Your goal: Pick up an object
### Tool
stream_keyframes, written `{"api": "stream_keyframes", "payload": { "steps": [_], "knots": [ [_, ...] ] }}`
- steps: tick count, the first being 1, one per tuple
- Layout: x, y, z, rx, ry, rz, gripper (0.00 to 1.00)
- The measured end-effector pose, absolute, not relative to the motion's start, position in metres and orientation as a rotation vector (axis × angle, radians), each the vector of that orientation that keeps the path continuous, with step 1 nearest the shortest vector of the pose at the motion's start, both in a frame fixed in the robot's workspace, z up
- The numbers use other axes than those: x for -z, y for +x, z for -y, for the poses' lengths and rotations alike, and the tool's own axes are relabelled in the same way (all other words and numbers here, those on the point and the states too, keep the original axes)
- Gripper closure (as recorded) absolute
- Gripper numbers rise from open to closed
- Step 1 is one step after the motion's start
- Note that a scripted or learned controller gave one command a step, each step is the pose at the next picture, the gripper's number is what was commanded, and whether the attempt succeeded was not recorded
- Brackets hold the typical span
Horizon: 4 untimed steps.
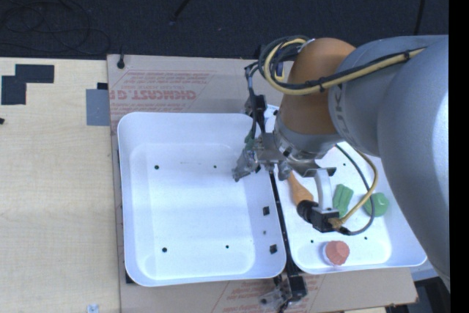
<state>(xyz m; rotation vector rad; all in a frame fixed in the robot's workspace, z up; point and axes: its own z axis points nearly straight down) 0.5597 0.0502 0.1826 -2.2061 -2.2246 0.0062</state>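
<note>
Objects you can pick all sit in right bin [410, 256], under arm. Largest: orange carrot-like piece [300, 189], probably light, rigid plastic; take across thick middle. Green block [341, 199], flat sides, easy hold. Green round piece [379, 204] may roll. Red disc [337, 253], low, slippery; pinch edges. Tool [253, 161] hangs over left bin's [146, 231] right wall; whether open, you cannot tell.

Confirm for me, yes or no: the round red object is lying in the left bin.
No. The round red object lies in the right bin, near its front edge, below the green pieces.
</note>
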Motion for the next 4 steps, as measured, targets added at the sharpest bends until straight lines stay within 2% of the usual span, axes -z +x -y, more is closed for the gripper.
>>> {"api": "stream_keyframes", "payload": {
  "steps": [1, 2, 3, 4],
  "knots": [
    [-0.297, 0.606, 0.036, 0.007, -2.236, 2.224, 0.0],
    [-0.461, 0.519, 0.053, 0.018, -2.232, 2.228, 0.0],
    [-0.461, 0.521, 0.049, -0.006, -2.213, 2.227, 1.0],
    [-0.5, 0.539, -0.021, 0.003, -2.213, 2.23, 1.0]
  ]
}}
